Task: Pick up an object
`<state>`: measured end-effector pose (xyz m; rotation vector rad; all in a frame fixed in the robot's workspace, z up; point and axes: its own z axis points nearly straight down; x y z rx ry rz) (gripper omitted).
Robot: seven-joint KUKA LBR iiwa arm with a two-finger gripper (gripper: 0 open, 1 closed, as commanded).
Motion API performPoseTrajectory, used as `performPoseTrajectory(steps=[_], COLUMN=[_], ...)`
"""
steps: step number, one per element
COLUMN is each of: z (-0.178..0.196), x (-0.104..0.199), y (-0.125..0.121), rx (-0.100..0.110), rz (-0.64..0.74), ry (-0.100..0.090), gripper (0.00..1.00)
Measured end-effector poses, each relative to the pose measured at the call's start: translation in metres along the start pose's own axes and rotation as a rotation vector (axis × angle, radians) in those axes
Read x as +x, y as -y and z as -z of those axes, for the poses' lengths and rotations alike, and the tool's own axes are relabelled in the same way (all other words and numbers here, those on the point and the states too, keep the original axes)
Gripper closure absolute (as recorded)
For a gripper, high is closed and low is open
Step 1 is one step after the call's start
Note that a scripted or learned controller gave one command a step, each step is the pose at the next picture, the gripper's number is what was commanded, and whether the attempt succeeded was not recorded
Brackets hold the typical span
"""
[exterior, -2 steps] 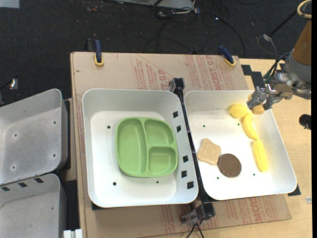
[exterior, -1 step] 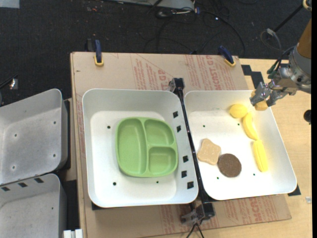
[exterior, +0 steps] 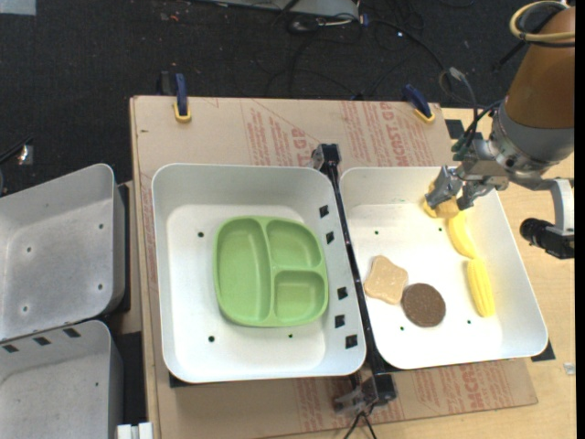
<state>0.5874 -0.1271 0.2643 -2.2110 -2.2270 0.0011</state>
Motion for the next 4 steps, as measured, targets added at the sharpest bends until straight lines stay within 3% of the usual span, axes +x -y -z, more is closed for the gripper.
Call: performPoseTrajectory(steps=[3,4], z=[-0.023,-0.021], x=[0.136,0.190], y=[0.022,0.039], rx=[-0.001,-0.001], rz=[-0.001,0.001], ry=[0.001,0.000], gripper=[1.00,1.00])
